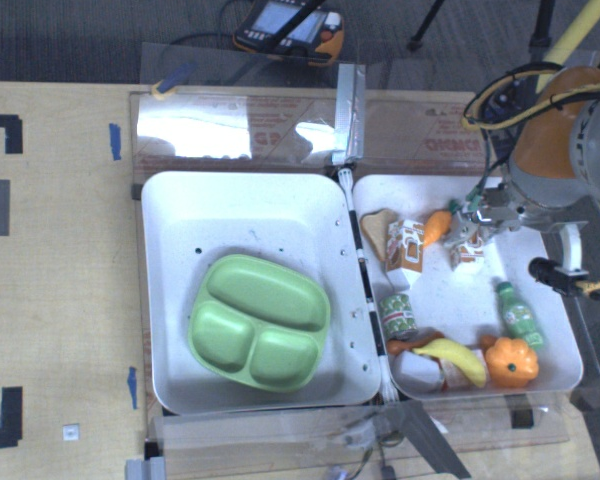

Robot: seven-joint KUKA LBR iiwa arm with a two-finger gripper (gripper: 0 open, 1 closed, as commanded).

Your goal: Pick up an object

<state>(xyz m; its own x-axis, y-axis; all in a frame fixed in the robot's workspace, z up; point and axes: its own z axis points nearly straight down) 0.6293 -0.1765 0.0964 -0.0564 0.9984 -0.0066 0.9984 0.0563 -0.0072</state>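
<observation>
Honestly, you cannot tell how the fingers (477, 218) stand. Just below them lies a small carton (467, 253): light, crushable, so grip its flat sides gently.

robot lab: bins (170, 268), tripods (435, 8)

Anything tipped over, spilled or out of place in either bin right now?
Nothing spilled or damaged. The bottle and can lie on their sides in the right bin, jumbled with the banana and pumpkin. The green tray sits askew in the left bin.
</observation>
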